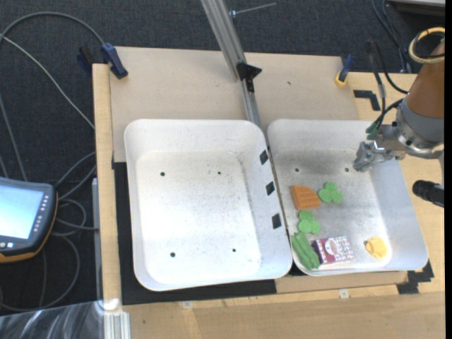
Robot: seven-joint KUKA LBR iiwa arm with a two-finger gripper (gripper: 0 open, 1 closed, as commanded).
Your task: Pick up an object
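In the right bin (pixel 395 189), a yellow piece (pixel 376 247), a pink packet (pixel 335 250) and green and orange toys (pixel 319 198) lie toward the camera from the gripper (pixel 366 156), which hovers empty near the far wall; its jaw spacing cannot be told.

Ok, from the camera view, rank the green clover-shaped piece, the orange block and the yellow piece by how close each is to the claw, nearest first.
Measured from the claw, over the right bin's far right part:
1. Green clover-shaped piece, just below and left of it, mid-bin.
2. Orange block, farther left, beside the green piece.
3. Yellow piece, down by the bin's near right corner.
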